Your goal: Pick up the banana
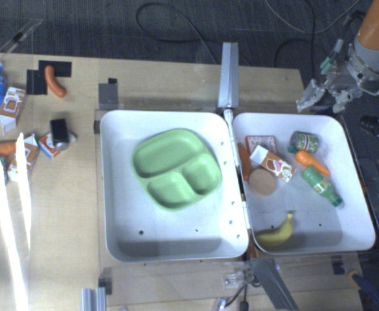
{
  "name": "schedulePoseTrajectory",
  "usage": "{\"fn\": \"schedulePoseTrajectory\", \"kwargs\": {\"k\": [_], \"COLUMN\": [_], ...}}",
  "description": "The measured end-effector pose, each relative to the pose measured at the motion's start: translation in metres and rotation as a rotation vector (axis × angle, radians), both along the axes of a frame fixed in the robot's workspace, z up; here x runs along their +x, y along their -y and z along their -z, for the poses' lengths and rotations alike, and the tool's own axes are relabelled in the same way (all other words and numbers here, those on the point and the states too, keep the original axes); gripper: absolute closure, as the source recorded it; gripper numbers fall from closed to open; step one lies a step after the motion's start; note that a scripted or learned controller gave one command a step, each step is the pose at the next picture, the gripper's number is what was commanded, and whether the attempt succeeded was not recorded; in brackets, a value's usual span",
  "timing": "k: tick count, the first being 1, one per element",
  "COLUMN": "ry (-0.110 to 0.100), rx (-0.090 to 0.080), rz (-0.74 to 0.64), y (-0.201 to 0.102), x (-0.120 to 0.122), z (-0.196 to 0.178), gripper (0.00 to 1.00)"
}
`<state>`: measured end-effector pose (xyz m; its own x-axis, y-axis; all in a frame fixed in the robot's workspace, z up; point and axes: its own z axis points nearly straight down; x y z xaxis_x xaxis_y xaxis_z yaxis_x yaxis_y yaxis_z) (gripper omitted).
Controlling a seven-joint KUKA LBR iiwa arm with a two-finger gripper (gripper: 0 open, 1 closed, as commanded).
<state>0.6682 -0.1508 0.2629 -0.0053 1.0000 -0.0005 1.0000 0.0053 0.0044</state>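
Note:
The yellow banana lies in the right bin near its front left corner, curved with its stem pointing up. My gripper hangs above the bench just beyond the right bin's far edge, well away from the banana. Its fingers stand apart with nothing between them.
The right bin also holds a green can, a carrot, a green bottle, a small carton, a brown round piece and a red box. A green divided plate sits in the left bin. Loose items lie on the bench at left.

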Motion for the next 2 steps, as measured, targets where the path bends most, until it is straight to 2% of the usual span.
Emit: {"fn": "schedulePoseTrajectory", "kwargs": {"k": [1, 2], "ry": [-0.004, 0.009], "rx": [0.001, 0.002], "rz": [0.086, 0.278], "y": [-0.007, -0.038], "x": [-0.091, -0.177], "z": [0.129, 0.174], "gripper": [0.00, 0.00]}}
